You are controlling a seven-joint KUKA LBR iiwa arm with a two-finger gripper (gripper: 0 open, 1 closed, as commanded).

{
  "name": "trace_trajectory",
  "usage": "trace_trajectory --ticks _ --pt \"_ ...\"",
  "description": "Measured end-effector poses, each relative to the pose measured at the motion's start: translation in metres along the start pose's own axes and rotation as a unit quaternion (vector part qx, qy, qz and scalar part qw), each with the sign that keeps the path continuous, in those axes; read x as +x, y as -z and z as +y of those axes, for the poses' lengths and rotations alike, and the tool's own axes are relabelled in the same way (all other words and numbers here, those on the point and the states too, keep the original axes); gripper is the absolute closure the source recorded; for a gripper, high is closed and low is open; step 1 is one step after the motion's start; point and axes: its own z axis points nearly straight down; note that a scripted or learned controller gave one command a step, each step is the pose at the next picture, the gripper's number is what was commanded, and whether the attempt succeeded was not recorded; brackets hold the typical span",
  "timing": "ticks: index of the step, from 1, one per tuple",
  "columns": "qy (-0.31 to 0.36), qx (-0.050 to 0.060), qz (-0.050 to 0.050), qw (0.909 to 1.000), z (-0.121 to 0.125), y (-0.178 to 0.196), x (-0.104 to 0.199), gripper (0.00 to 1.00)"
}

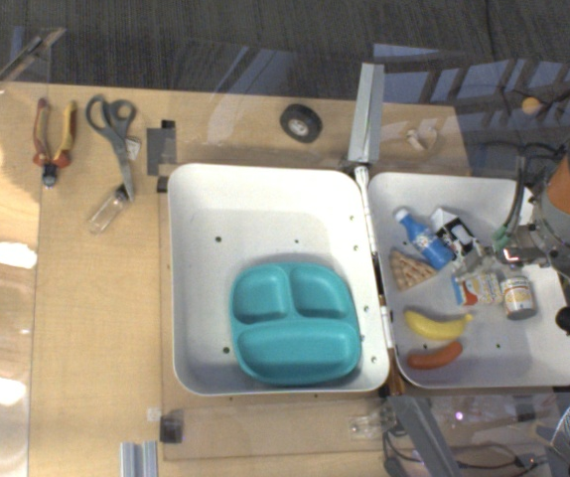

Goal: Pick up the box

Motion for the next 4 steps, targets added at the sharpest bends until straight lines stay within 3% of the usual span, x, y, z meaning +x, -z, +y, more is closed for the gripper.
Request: trace_trajectory --ticks 1,2,3,4 --pt "0.014 -0.005 -0.002 0.9999 0.027 -0.086 -0.025 0.0" --pt "-0.027 -0.005 -0.001 0.9996 -0.043 -0.084 -0.008 0.0" --pt "-0.025 -0.008 -0.003 0.9997 -0.04 -0.074 -0.008 1.0" --pt "0.016 -0.002 0.0 0.9999 -0.028 0.029 0.061 1.0"
